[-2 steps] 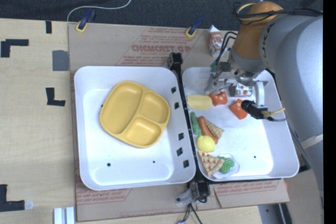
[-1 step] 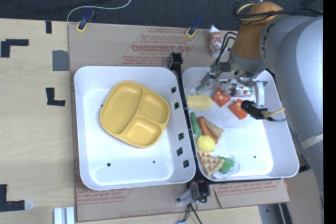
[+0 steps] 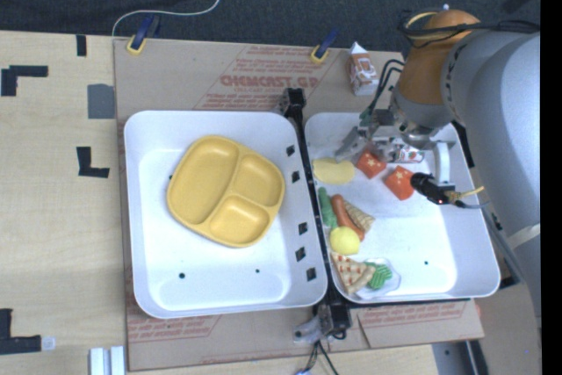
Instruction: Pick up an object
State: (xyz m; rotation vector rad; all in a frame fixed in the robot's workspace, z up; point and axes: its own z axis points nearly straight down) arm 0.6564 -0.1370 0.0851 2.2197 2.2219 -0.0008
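Note:
My gripper [image 3: 379, 141] hangs low over the back of the right bin [image 3: 439, 263], under the orange wrist band. Just in front of it lie a red block [image 3: 370, 162] and a second red block [image 3: 399, 182]. To its left, a pale yellow piece [image 3: 334, 171] rests near the bin's left wall. Down that wall lie a carrot with a green top [image 3: 330, 212], a wedge-shaped slice [image 3: 359, 216], a yellow lemon [image 3: 345, 240], and a toast slice [image 3: 353, 273] with a green bit [image 3: 380, 277].
The left bin [image 3: 154, 277] holds a yellow divided plate [image 3: 226, 189]. A small carton [image 3: 361, 70] stands on the cardboard behind the right bin. The grey arm [image 3: 500, 110] covers the right bin's far right corner.

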